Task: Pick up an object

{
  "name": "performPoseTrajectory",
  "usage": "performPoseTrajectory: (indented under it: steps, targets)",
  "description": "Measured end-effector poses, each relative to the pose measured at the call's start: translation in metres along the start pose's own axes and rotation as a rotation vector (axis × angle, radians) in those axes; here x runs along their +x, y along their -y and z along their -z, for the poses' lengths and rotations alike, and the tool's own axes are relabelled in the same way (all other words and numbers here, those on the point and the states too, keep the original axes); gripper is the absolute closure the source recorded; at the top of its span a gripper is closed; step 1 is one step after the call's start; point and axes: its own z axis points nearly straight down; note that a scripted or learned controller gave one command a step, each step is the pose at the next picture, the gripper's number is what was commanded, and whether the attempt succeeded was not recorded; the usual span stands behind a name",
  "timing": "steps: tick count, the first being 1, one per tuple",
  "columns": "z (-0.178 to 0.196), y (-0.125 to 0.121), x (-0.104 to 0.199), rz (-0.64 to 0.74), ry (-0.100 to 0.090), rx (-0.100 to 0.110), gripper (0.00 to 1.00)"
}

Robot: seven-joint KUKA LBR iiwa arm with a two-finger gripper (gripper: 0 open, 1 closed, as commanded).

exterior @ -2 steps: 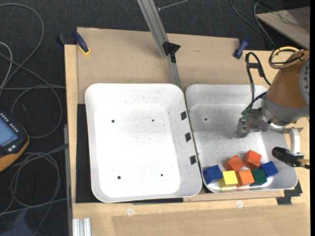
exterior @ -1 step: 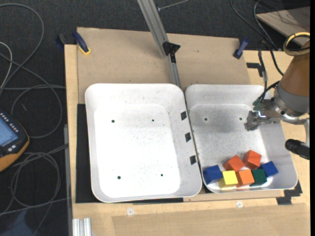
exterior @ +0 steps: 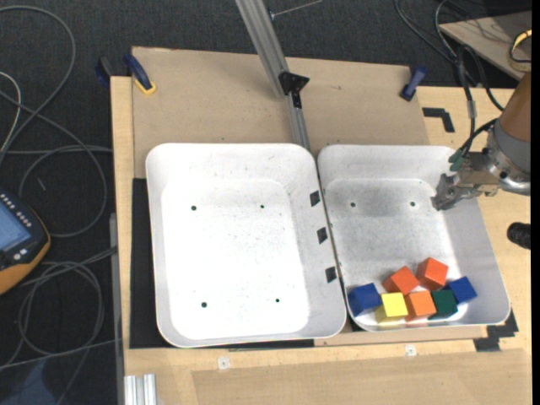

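Above the right bin point(exterior: 472, 226), we see the gripper point(exterior: 445, 199).
We cannot tell its state; blocks point(exterior: 411, 292) lie below it.

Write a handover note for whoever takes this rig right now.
Tool: over the upper right part of the right white bin, nothing visibly held; open or shut is not readable.
Objects: small coloured cubes clustered in that bin's near corner: two blue cubes, yellow cube, three orange cubes, green cube.
Done: no pick yet.
Left: descend onto a cube, grasp, lift.
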Motion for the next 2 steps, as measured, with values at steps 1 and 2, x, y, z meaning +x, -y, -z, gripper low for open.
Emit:
performPoseTrajectory:
  steps: [1, 2]
  targets:
    - [-0.001, -0.007, 0.063, 0.006, -0.006, 0.008, 1.0]
    - [-0.006, -0.018, 0.117, 0.004, -0.003, 0.008, 1.0]
